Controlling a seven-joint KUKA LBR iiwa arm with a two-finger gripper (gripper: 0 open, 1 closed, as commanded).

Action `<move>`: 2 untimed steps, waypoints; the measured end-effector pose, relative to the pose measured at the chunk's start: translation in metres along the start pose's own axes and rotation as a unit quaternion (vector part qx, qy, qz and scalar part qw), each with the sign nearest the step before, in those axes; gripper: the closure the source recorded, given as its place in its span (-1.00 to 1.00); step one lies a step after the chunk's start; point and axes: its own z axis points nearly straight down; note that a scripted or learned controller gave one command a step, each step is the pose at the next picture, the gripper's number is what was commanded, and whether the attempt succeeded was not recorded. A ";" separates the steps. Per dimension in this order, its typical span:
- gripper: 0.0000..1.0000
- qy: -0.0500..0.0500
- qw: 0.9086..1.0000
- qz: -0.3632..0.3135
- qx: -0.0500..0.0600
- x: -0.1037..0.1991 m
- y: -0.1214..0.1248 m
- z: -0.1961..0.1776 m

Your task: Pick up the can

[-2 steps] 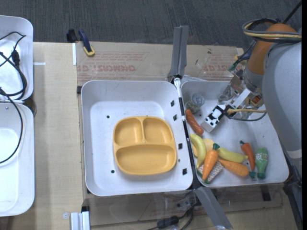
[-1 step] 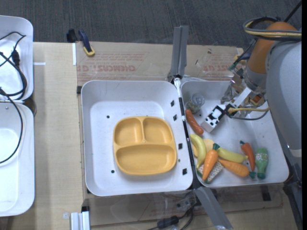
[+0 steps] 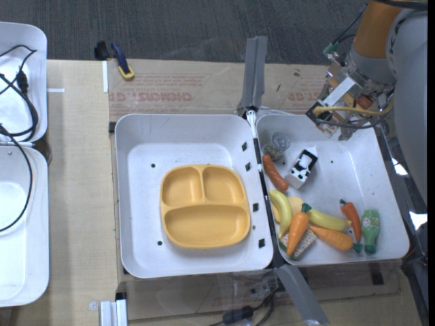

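Observation:
The can [image 3: 278, 143] is a small silver-grey object lying in the back left corner of the right bin [image 3: 353, 156], close to the divider. My gripper [image 3: 330, 124] hangs over the bin's back right rim, to the right of the can and well apart from it. Its fingers are open with nothing between them.
A black-and-white carton [image 3: 302, 166] lies just right of the can, and a carrot [image 3: 274, 173] lies just in front of it. Bananas [image 3: 281, 206], more carrots [image 3: 332, 237] and a green bottle [image 3: 370, 229] crowd the bin's front. The left bin holds a yellow divided plate [image 3: 204, 205].

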 end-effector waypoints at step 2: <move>1.00 0.000 0.985 0.172 0.000 0.004 -0.008 -0.038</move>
